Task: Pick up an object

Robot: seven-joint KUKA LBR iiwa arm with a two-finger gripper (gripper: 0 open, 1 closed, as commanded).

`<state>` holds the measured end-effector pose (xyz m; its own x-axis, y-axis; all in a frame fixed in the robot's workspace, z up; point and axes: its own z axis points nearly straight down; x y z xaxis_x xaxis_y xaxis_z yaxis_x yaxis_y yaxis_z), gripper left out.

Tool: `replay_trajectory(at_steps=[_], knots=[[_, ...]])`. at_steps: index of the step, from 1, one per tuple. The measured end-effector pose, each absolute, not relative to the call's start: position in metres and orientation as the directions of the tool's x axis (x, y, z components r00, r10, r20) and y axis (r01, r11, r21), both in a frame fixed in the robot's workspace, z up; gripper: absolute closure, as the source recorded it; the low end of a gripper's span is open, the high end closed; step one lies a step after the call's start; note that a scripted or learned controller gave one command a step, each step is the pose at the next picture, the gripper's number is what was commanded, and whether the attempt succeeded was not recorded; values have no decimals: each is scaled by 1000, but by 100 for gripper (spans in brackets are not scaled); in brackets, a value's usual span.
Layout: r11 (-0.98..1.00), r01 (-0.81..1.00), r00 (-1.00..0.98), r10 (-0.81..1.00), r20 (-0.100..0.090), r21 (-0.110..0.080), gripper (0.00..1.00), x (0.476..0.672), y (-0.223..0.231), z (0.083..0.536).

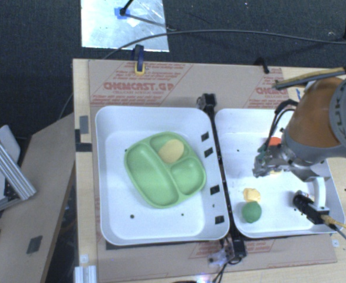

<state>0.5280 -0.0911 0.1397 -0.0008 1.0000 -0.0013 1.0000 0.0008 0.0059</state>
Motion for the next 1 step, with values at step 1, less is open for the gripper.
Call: replay_trajectory(at_steps=[1], knots=[[4,1000,-4,1000,-1,7,100,529,-90,183]])
